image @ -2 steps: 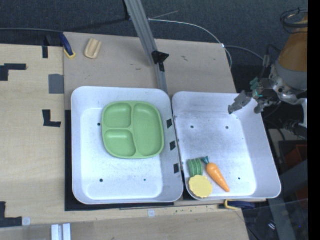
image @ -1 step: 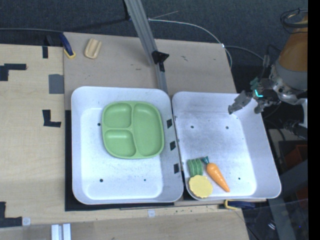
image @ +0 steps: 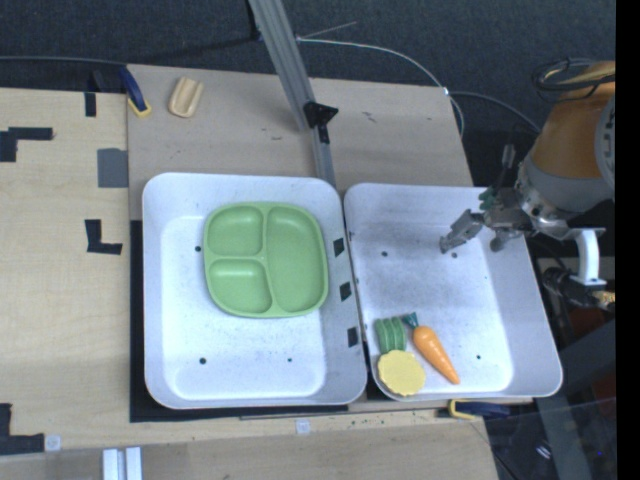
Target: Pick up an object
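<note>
An orange toy carrot [image: 436,354] with a green top lies near the front of the right bin [image: 440,278]. Beside it lie a green ridged piece [image: 389,335] and a yellow round piece [image: 401,373]. My gripper [image: 470,230] hovers over the right bin's back right part, well behind the carrot, with its dark fingers [image: 458,232] spread apart and nothing between them. A green divided plate [image: 266,259] rests in the left bin [image: 180,368].
A grey metal pole [image: 290,58] slants across the bench behind the bins. A small tan object [image: 185,97] and a blue and yellow clip [image: 134,90] lie at the back left of the bench. Cables run at the back right.
</note>
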`<state>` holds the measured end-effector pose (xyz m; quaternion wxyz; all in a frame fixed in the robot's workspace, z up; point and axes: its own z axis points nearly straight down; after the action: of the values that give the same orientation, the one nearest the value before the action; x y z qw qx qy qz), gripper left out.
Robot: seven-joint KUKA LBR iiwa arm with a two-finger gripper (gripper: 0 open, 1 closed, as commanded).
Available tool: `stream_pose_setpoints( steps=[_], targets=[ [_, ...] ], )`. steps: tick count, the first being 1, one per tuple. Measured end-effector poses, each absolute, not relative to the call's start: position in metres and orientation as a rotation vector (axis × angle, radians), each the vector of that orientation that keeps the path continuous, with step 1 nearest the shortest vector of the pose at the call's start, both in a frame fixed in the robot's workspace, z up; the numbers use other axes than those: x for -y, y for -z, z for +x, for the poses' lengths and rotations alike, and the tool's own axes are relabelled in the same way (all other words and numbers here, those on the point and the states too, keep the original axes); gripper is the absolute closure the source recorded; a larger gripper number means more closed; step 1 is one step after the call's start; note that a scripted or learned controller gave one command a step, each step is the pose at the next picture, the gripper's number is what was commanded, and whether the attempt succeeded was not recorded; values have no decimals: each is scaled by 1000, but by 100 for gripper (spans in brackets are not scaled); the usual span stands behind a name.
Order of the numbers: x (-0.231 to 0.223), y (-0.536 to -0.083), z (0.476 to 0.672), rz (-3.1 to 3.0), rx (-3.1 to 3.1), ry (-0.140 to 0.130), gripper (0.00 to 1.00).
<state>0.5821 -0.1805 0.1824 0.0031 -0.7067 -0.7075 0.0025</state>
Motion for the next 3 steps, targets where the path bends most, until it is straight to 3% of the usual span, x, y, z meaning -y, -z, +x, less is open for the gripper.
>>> stream_pose_setpoints(
  steps=[2, 3],
  targets=[
    [184, -87, 590, -2220, 2224, -3, 0],
    [183, -98, 590, -2218, 2224, -3, 100]
  ],
)
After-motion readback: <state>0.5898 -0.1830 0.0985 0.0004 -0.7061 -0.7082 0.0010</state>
